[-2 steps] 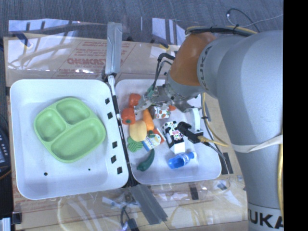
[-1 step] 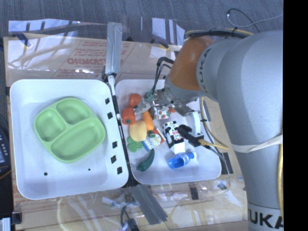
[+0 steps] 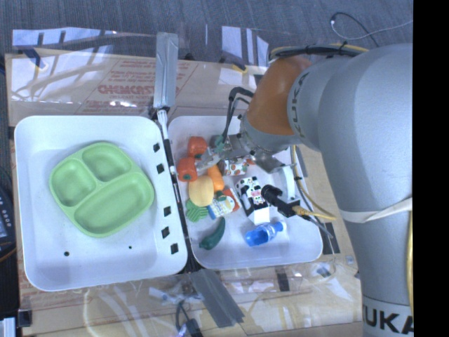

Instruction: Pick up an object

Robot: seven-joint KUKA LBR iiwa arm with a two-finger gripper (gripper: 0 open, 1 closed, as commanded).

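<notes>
- Claw sits low among toys in the right bin; its state I cannot tell.
- Yellow lemon toy looks light, smooth; grip across its middle.

The light green divided plastic plate looks smooth and matt. Both shallow white plastic bins have a dull, slightly grained finish. The small blue plastic bottle shines glossy. The grey arm casing looks smooth, satin-finished.
</notes>
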